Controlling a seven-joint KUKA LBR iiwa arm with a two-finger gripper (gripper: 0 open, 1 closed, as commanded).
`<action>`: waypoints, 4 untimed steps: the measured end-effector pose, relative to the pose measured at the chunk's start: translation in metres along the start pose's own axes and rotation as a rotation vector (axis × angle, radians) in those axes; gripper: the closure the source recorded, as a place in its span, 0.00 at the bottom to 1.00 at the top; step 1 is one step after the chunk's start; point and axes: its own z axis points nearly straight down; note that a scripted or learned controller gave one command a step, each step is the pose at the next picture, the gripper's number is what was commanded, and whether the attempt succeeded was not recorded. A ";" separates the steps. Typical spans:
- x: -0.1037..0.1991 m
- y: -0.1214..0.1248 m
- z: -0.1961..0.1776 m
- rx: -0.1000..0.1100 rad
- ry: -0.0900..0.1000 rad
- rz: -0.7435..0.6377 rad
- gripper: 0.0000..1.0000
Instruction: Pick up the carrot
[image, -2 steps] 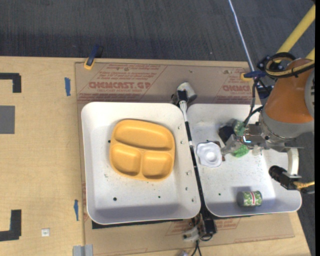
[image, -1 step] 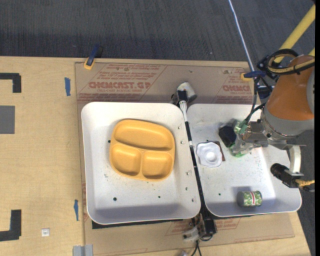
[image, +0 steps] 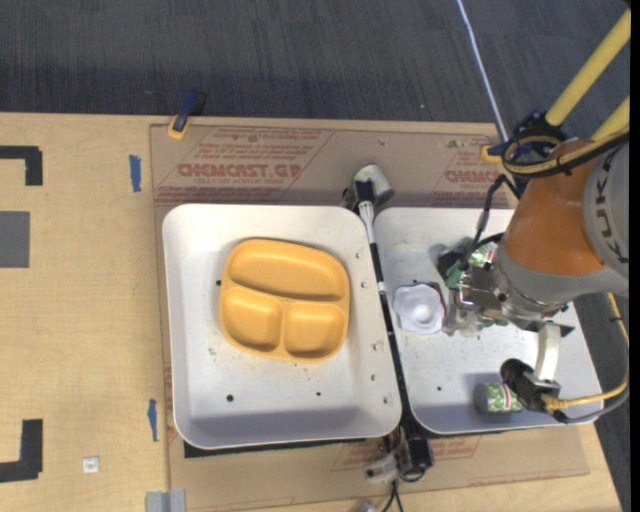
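Plastic, cardboard and metal under my arm

My two shallow white plastic bins, the left one (image: 190, 330) and the right one (image: 440, 400), look smooth with a soft sheen, speckled by small dark spots. In the left bin the yellow three-compartment plastic tray (image: 285, 297) is smooth and slightly glossy, light catching its rounded rims. A small translucent white plastic cup (image: 418, 308) in the right bin looks thin and shiny. The flat brown cardboard sheet (image: 250, 160) beneath the bins is matt, printed in red. My tabletop (image: 70, 330) looks like pale, matt board. My wrist's orange band (image: 555, 215) is smooth, satiny, and my claw (image: 468, 305) shows bare grey metal.
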 end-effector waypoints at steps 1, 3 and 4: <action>0.060 -0.033 0.000 0.000 0.000 0.174 1.00; 0.043 -0.030 0.000 0.000 0.000 0.646 1.00; 0.084 -0.038 -0.007 -0.001 0.000 1.139 1.00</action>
